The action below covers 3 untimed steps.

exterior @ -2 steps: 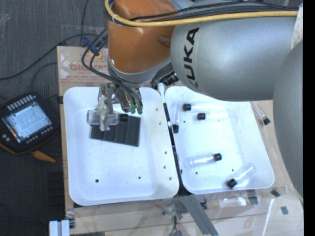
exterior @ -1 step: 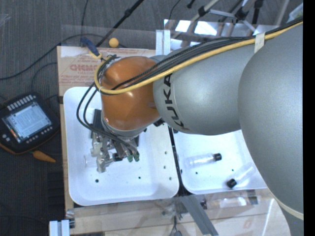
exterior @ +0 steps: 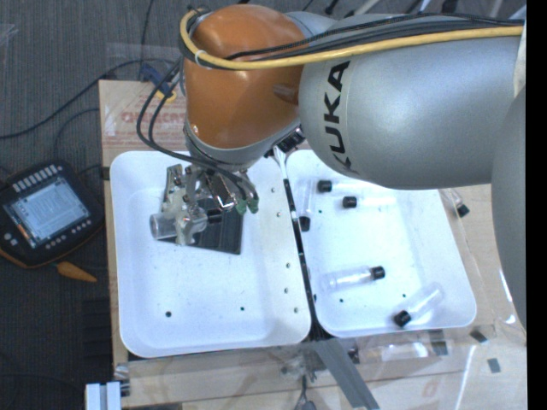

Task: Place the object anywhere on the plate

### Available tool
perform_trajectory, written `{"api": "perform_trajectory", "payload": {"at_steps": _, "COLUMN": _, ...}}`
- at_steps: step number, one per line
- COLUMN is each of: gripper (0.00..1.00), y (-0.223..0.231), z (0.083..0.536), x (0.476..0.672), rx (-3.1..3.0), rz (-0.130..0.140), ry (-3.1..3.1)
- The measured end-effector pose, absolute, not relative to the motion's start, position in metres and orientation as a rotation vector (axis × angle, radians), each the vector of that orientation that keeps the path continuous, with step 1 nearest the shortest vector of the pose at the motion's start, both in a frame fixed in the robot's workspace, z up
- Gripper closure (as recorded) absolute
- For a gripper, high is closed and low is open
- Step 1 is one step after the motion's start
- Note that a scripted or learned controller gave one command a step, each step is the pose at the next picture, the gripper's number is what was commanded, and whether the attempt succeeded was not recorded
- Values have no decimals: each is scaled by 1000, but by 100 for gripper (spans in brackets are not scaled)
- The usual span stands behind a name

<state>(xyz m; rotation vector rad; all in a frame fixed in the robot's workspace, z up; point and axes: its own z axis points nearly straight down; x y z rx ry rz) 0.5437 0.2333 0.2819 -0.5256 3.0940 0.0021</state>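
Observation:
My gripper point(exterior: 186, 220) hangs under the orange wrist over the left bin point(exterior: 145, 314). It is shut on a clear vial point(exterior: 163, 225), which lies level between the fingers with its end sticking out to the left. A small dark flat plate point(exterior: 226, 237) lies on the bin floor just right of and below the fingertips. The gripper hides the plate's left part. The vial sits beside the plate's left edge; I cannot tell its height above the floor.
The right bin point(exterior: 444, 254) holds several clear vials with black caps, among them one point(exterior: 355, 276) in the middle and one point(exterior: 419, 304) near the front. The grey arm covers the upper right. A teach pendant point(exterior: 44, 212) lies left of the bench.

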Motion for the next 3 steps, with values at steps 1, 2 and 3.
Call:
{"api": "perform_trajectory", "payload": {"at_steps": 1, "gripper": 100, "y": 234, "z": 258, "x": 499, "rx": -909, "rz": 3, "ry": 3007}}
{"api": "perform_trajectory", "payload": {"at_steps": 2, "gripper": 0, "y": 234, "z": 258, "x": 499, "rx": -910, "rz": 4, "ry": 3007}}
{"api": "perform_trajectory", "payload": {"at_steps": 3, "gripper": 0, "y": 234, "z": 259, "x": 499, "rx": -910, "rz": 4, "ry": 3007}}
